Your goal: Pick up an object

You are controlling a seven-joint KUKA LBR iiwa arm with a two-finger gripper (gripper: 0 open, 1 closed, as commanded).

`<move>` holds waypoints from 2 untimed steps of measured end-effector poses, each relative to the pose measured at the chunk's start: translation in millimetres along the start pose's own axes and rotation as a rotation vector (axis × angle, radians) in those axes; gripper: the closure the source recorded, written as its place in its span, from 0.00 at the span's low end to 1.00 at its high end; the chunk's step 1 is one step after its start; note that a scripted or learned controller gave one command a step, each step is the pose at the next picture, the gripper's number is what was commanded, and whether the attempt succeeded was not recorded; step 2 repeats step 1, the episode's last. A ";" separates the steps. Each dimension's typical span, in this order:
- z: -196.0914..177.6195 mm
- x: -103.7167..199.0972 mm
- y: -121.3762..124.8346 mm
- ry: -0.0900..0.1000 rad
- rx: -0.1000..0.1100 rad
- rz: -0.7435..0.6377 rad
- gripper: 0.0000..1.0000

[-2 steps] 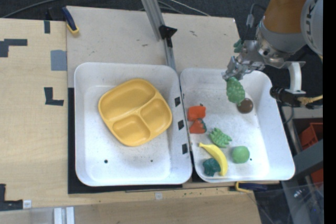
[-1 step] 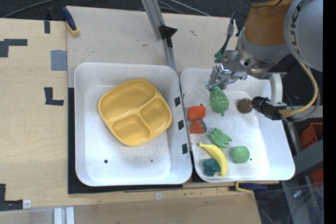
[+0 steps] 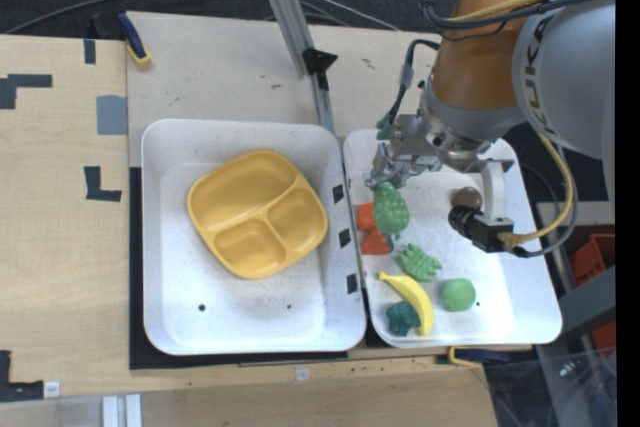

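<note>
The metal end effector (image 3: pixel 385 177) is hanging at the left edge of the right shallow white plastic bin (image 3: pixel 530 300), right above a bumpy dark-green toy vegetable (image 3: pixel 391 211) that is lying against a small orange-red block (image 3: pixel 368 225); whether it is gripping is not clear. A knobbly light-green piece (image 3: pixel 421 263), a smooth curved yellow plastic banana (image 3: pixel 412 298), a round green ball (image 3: pixel 458 294) and a dark teal lump (image 3: pixel 402 317) are lying nearer the front. The left white bin (image 3: pixel 160 245) is holding a glossy yellow three-compartment plate (image 3: pixel 257 212) on the pale wooden worktop (image 3: pixel 60 245).
</note>
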State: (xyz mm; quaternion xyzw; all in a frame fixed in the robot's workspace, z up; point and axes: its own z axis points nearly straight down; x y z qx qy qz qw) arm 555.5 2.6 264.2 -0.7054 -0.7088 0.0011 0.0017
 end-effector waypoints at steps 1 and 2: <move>4.9 57.3 -20.1 0.000 0.000 -0.003 1.00; 4.9 57.3 -20.1 0.000 0.000 -0.003 1.00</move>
